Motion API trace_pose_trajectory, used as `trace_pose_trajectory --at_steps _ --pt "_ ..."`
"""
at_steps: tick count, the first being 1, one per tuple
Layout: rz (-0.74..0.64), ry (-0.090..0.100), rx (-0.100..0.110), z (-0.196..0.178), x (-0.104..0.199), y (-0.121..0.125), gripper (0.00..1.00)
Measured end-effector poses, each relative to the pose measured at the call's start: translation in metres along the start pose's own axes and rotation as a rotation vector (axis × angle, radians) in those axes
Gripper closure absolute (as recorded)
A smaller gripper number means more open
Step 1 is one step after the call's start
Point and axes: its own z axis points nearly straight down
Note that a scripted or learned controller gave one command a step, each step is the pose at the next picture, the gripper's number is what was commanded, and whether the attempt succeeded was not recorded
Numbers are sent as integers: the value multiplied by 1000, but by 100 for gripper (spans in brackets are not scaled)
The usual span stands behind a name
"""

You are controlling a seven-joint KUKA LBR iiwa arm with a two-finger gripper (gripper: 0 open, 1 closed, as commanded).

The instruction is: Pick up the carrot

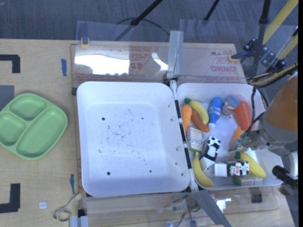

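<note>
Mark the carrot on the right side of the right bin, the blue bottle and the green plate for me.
carrot point(243, 115): camera view, mid-body.
blue bottle point(215, 108): camera view, its body.
green plate point(45, 126): camera view, large compartment.

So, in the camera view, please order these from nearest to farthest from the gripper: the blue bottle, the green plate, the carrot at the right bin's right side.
Gripper is in the right bin.
1. Carrot, just above it.
2. Blue bottle, up and left, same bin.
3. Green plate, far left on the bench.

Grey arm with orange band at the right edge, end effector point(240, 144) low, pointing left.
</note>
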Motion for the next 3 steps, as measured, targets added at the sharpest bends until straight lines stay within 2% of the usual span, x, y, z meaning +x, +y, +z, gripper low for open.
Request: trace_pose_trajectory --at_steps 1,2,3 --pt "166 1 4 11 57 53 100" --pt "91 4 11 -86 137 80 100" --pt "-19 5 14 -111 179 51 100"
